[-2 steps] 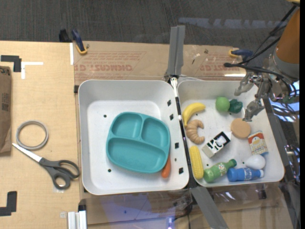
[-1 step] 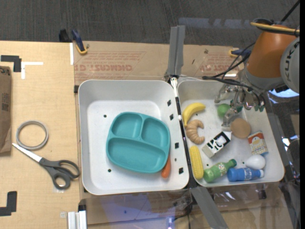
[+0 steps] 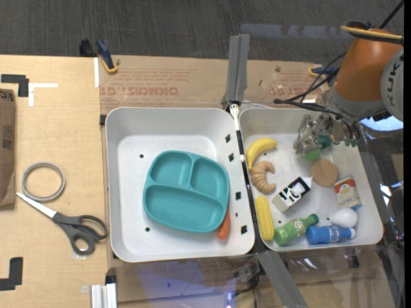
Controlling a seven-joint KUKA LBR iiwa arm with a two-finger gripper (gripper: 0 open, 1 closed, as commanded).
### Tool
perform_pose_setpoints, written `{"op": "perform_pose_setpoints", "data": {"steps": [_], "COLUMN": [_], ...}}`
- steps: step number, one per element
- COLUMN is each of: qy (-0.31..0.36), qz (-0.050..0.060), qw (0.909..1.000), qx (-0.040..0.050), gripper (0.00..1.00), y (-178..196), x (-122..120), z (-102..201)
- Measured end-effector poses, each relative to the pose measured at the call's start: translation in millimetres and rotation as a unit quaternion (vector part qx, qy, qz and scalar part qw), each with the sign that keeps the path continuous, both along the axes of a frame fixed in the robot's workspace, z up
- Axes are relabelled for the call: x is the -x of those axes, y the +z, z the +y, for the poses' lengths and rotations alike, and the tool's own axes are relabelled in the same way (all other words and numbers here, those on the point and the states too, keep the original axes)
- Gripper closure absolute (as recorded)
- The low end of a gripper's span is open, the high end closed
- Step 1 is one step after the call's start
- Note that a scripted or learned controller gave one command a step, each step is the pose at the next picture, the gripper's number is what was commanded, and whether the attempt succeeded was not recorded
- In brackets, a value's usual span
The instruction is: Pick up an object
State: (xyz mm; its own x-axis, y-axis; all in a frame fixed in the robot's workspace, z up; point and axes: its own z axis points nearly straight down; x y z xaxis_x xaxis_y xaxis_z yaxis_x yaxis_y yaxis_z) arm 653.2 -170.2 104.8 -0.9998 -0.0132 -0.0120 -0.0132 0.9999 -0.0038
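My gripper [image 3: 314,140] hangs low over the far right corner of the right bin [image 3: 369,172], under the orange wrist band. A small green object [image 3: 313,153] sits right beneath it; whether it is held is hidden. Just in front lies a round brown disc [image 3: 324,172]. Further left are a banana [image 3: 260,149], a croissant [image 3: 263,176] and a corn cob [image 3: 264,217]. A black-and-white box [image 3: 292,193] lies mid-bin. Along the near side are a green bottle [image 3: 295,230], a blue bottle [image 3: 329,234], a white egg [image 3: 345,218] and a small carton [image 3: 347,192].
The left bin [image 3: 122,172] holds a teal divided plate [image 3: 186,191] with a carrot [image 3: 223,226] at its near right edge. On the bench to the left lie scissors [image 3: 67,223] and a tape roll [image 3: 43,180]. A raised ridge [image 3: 239,172] separates the bins.
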Motion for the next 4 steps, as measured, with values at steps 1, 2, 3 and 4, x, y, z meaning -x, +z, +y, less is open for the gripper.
{"op": "perform_pose_setpoints", "data": {"steps": [1, 2, 3, 4], "qy": [0.0, -0.035, -0.131, -0.178], "qz": [0.0, 0.004, 0.005, 0.005], "qw": [1.0, 0.9994, 0.9914, 0.9841], "qx": [-0.0002, -0.0018, -0.0024, -0.003], "gripper": [0.0, 0.0, 0.0, 0.0], "y": [0.0, -11.4, -12.0, -12.9], "x": [0.0, 35.4, 97.3, 102.1], "z": [0.1, -22.0, -51.8, -51.6]}}
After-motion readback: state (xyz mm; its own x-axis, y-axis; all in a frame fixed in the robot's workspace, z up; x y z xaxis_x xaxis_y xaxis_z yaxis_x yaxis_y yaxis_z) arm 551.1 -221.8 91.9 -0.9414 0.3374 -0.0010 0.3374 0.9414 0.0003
